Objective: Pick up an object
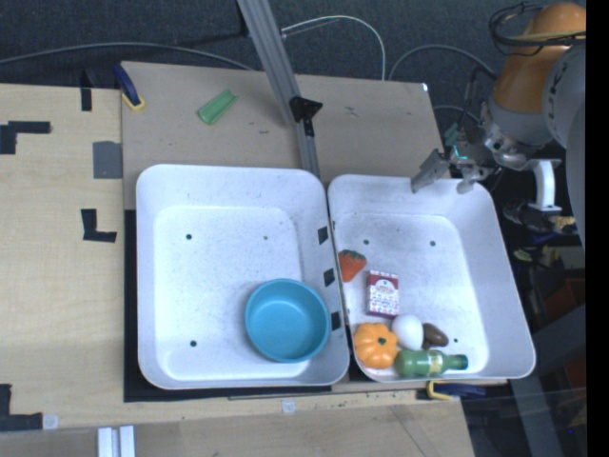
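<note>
Two shallow white plastic bins with rounded corners and faintly speckled floors sit side by side on the worktop, a pale wood-grain surface with black tape marks.

The left bin holds a round, smooth blue bowl near its front right corner, close to the wall shared with the other bin.

The right bin has its things gathered toward the front left. A small orange-red strawberry-like piece lies by the left wall. Just in front of it lies a flat red and white carton. At the front edge a ribbed orange pumpkin sits beside a smooth white egg, with a small dark brown oval piece touching the egg's right side. A green bottle lies on its side along the front wall, cap pointing right.

The grey arm, its orange band rounded and glossy, comes in from the right. The gripper hangs over the far rim of the right bin, well apart from the clustered objects; its two grey fingers are spread apart with nothing between them.

Behind the bins a green block lies on a brown board, and a grey metal pole slants across it.
</note>
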You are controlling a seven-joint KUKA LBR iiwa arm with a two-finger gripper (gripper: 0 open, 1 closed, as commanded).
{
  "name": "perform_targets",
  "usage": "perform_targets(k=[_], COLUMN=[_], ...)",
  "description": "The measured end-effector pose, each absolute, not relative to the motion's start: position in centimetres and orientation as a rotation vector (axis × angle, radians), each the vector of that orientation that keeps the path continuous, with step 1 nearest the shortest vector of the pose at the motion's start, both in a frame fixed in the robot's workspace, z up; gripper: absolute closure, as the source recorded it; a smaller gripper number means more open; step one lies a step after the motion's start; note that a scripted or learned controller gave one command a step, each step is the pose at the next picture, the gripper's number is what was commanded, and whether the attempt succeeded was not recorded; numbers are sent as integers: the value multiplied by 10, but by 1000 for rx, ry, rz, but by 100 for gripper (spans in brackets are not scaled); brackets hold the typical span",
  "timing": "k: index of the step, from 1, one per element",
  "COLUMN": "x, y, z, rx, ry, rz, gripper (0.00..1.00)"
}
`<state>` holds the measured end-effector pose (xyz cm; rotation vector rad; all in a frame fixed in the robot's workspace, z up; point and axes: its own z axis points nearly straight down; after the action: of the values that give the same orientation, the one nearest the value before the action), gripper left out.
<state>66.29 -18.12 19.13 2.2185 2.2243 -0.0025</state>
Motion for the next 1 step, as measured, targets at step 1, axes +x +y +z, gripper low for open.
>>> perform_targets(k=[1], x=[663], y=[-181], z=[191], rx=[2219], ry=[2224], rz=[-4], gripper=[0])
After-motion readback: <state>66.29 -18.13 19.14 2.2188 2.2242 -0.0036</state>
